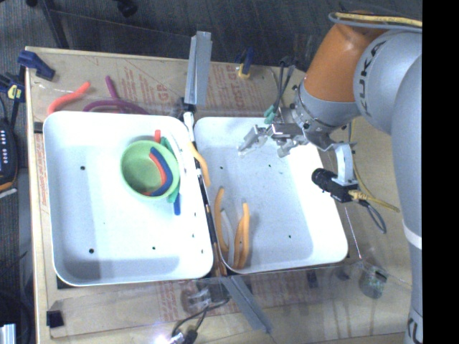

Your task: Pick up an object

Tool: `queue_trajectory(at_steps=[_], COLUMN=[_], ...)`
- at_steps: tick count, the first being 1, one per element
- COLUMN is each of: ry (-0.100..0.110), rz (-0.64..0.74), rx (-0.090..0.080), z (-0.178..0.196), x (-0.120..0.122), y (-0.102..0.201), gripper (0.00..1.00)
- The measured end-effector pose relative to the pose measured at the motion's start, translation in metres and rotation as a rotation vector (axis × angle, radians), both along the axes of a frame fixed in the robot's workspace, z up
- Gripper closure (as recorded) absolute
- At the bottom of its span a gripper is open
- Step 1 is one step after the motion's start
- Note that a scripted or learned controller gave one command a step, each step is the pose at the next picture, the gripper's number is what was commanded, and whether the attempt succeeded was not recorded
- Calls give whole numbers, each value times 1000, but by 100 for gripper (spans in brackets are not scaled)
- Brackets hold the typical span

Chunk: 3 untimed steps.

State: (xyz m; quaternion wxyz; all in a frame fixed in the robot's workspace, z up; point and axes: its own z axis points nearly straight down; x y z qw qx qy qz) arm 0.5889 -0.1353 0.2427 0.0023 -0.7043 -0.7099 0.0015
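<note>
My gripper hangs over the upper part of the right bin, its two metal fingers spread apart with nothing between them. A pair of orange-handled pliers lies at the lower left of the right bin, well below the gripper. In the left bin a green bowl sits holding red and blue curved pieces.
A grey bar stands upright behind the gap between the bins. Orange and purple cords lie on the bench behind the left bin. A black cable fitting hangs from the arm over the right bin's right side.
</note>
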Motion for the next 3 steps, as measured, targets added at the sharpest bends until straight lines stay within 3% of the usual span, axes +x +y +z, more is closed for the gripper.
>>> queue_trajectory(at_steps=[1,2,3], ry=[-7,-8,-5], rz=[-15,-9,140], rx=[-3,-5,0], z=[-147,-137,-50], x=[-66,-65,-44], y=[-2,-2,23], gripper=[0,100,100])
